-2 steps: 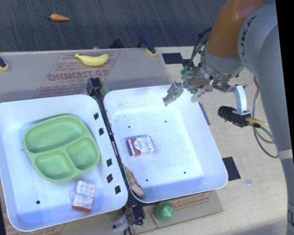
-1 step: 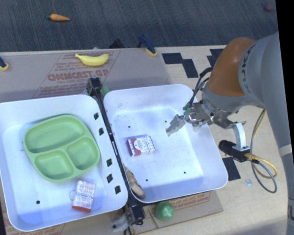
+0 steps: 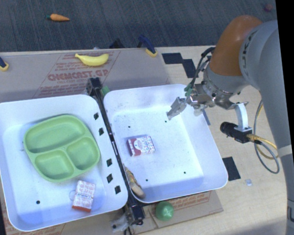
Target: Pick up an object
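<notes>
A small red and white carton lies flat near the middle of the right bin. A tan peanut-shaped piece rests in that bin's near left corner. My gripper hangs over the right bin's far right part, up and to the right of the carton, and nothing shows between its fingers. In the left bin sit a green divided plate and a small orange and white packet near the front.
A yellow banana lies on the cardboard behind the bins. A green ball sits on the bench in front of the right bin. An orange carrot lies on the floor at the back. Black clips line the divider between the bins.
</notes>
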Robot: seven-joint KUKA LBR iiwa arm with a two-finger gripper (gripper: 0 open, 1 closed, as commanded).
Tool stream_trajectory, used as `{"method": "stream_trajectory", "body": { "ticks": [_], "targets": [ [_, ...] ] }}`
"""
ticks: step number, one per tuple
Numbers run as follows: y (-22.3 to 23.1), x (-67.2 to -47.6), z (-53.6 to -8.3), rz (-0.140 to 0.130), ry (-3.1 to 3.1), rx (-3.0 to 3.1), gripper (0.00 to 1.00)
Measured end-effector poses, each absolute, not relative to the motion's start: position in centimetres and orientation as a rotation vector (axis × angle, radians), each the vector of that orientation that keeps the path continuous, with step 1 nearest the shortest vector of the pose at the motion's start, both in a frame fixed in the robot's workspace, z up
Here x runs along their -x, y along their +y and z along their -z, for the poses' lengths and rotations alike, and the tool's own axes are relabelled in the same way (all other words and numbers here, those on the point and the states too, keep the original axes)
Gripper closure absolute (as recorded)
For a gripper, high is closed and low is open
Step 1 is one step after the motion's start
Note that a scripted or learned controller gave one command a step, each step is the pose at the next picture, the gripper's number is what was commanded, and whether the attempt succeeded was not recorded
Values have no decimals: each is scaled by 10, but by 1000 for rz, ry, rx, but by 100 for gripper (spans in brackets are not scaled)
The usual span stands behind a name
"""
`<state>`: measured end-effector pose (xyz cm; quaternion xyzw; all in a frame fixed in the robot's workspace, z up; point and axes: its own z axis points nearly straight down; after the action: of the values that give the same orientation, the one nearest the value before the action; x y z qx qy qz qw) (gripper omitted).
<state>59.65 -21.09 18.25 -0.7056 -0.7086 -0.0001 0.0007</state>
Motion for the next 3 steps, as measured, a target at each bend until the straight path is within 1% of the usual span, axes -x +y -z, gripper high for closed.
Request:
{"method": "stream_trajectory", "body": {
  "ticks": [1,2,3],
  "targets": [
    [-178,-646,-238,1,-2227,2215,0],
    [-132,-578,-251,-3,-2228,2212,0],
    [-183,-560,-258,-2,-2225,2218,0]
  ]
}}
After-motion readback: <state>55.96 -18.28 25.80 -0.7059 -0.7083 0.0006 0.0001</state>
